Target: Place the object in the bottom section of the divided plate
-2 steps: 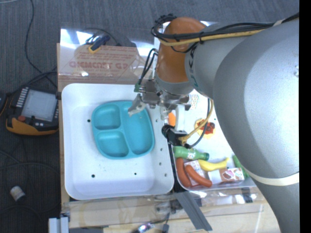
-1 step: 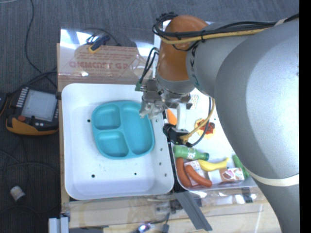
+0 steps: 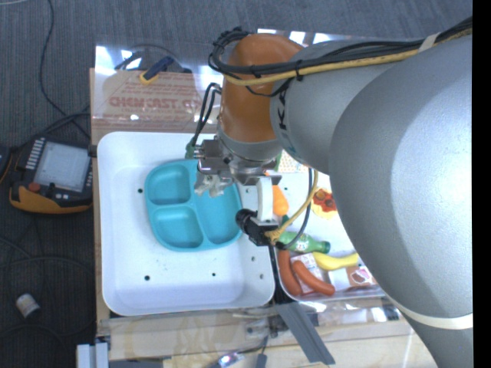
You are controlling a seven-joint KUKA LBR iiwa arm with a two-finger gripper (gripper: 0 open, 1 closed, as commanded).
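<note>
The gripper [image 3: 215, 184] hovers over the blue divided plate [image 3: 180, 225] in the left bin [image 3: 123, 282] (finger state: cannot tell). Toy food, including a banana [image 3: 337, 261] and hot dog [image 3: 307, 278], sits in the right bin. These items are likely light, stiff plastic; grasp mid-body.

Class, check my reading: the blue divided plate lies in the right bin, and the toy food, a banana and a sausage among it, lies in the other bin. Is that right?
One detail is wrong. The camera view shows the plate in the left bin, not the right one. The rest stands: the banana and sausage lie in the other bin, the right one.
</note>
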